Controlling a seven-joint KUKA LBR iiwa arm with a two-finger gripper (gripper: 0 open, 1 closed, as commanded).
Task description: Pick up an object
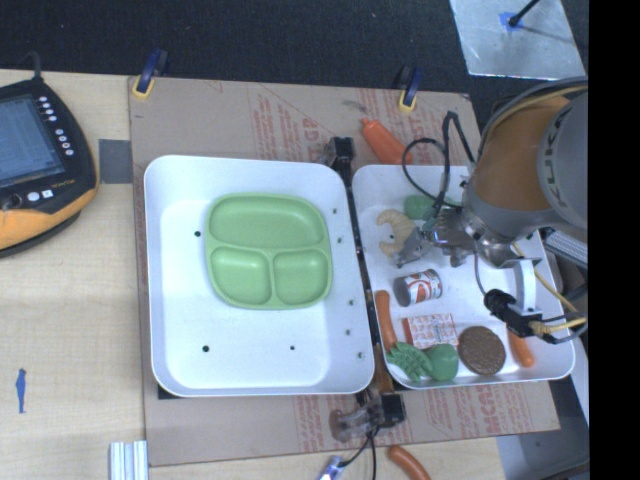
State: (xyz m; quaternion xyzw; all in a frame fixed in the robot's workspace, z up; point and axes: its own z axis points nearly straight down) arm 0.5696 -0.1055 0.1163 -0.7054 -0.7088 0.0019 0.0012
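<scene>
You see the tool (425, 248) low in the right bin (560, 373), its grip state impossible to tell, so bring it straight down over the small can (418, 287) just below it, clear of the neighbouring red packet (429, 328).

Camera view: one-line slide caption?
KUKA arm's gripper hangs low over the cluttered right bin, near a small can; green divided plate sits in the left bin.

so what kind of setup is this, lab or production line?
Most likely a robotics lab grasping bench: two white bins side by side on clamped cardboard, a teach pendant on the wooden bench, and toy food such as a plastic carrot and a small can.
</scene>
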